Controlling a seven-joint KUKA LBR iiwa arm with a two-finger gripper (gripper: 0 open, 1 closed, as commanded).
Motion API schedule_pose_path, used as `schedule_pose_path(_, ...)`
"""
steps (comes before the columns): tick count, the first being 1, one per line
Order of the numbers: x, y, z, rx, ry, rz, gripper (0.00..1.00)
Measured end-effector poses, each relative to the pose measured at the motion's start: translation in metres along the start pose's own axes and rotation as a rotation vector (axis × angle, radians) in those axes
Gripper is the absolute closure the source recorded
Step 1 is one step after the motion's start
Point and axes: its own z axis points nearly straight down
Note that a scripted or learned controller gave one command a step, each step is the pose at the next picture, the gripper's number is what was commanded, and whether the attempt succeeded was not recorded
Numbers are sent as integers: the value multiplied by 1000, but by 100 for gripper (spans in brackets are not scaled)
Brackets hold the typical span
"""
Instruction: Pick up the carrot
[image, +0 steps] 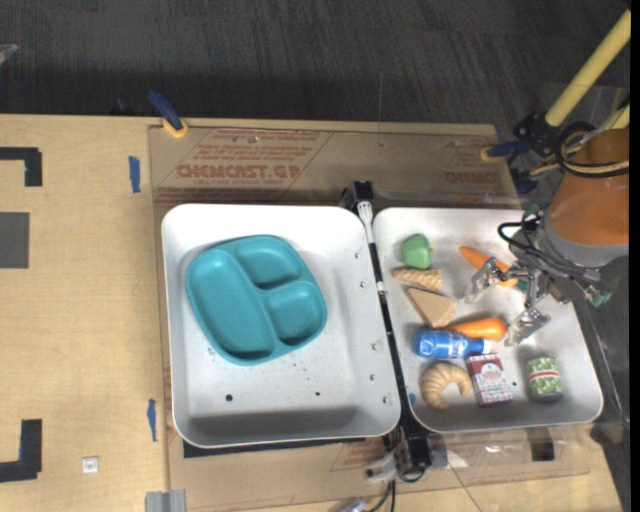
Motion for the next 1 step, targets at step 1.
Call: schedule_pose_path(1, -80, -26, 15, 2, -5, 151, 0)
